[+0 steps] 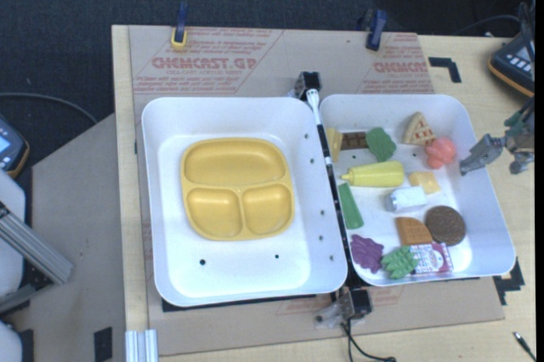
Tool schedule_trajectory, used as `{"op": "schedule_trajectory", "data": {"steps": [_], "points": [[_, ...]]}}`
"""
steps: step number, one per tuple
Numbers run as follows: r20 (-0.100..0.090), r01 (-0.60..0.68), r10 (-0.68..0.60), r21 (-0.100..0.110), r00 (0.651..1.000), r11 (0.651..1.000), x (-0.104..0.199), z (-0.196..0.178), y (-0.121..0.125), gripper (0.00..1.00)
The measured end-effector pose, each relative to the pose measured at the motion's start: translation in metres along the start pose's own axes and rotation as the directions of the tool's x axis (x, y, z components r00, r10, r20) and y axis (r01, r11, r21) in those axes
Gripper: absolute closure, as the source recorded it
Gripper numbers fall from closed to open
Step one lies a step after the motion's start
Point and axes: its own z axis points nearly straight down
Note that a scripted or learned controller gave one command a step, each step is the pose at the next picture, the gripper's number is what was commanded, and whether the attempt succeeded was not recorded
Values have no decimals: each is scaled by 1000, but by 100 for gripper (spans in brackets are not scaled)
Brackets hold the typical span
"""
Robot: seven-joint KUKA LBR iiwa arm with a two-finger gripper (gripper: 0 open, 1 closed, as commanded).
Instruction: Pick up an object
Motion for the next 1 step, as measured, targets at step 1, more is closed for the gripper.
{"op": "schedule_trajectory", "data": {"steps": [1], "points": [[4,4,-4,-13,1000,1000,1,-7,2,0]]}}
